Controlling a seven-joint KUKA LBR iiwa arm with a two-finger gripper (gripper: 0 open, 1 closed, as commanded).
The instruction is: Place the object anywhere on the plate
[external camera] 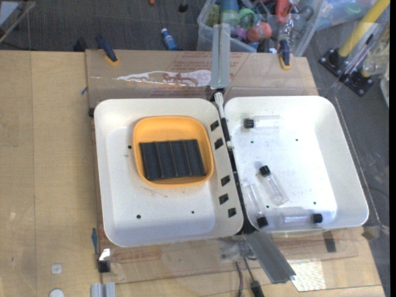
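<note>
On the bench (43, 166), the left bin (117, 218) bears the orange plate (170, 124), where the black ribbed block (172, 159) lies flat and centred, so the placing looks done; clear vials (272, 185) lie loose in the right bin (337, 166); the pincer's opening I cannot tell.
</note>
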